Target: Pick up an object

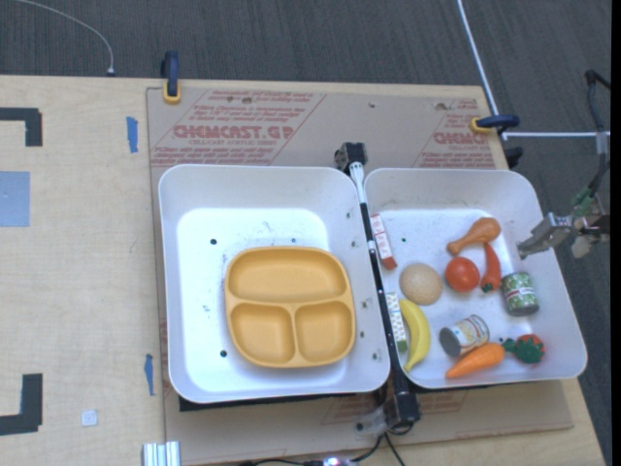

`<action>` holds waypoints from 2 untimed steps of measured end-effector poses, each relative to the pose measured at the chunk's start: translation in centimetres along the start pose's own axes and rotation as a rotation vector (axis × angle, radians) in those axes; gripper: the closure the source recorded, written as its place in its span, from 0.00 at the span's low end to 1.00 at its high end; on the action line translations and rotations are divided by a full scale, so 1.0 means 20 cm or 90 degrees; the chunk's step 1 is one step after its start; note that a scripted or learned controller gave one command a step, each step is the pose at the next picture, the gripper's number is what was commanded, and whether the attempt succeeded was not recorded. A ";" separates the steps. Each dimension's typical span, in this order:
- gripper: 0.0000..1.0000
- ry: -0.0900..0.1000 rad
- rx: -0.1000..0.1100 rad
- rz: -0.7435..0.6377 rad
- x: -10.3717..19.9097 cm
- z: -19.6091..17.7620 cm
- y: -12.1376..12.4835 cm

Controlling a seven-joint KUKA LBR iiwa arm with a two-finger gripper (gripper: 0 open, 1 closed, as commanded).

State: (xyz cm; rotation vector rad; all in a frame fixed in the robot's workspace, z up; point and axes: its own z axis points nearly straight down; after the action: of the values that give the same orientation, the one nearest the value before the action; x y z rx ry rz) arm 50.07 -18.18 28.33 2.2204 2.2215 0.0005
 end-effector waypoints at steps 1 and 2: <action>0.00 0.001 0.001 0.001 0.12 0.70 -0.11; 0.00 -0.001 -0.001 0.001 0.31 0.95 -0.11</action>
State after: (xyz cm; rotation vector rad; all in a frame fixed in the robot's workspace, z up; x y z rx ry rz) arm 47.96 -11.93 9.36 2.2210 2.2187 0.0010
